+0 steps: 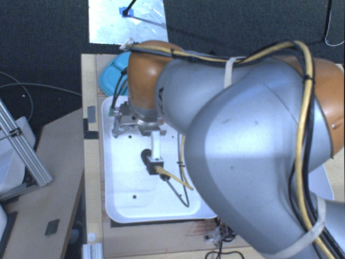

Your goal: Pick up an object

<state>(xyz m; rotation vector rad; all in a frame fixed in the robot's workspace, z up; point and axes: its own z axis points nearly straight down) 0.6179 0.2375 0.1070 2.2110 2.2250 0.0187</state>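
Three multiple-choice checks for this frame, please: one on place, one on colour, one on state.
1. The blue object lies at the bin's: A near edge; B far-left corner; C middle.
2. The bin is: A white; B red; C black.
3. The arm is: A pulled clear of the bin; B raised straight up; C stretched over the bin.
Key: B, it sits by the far-left corner, beside the orange band; A, its bare bottom shows white; C, the gripper hangs above the bin.
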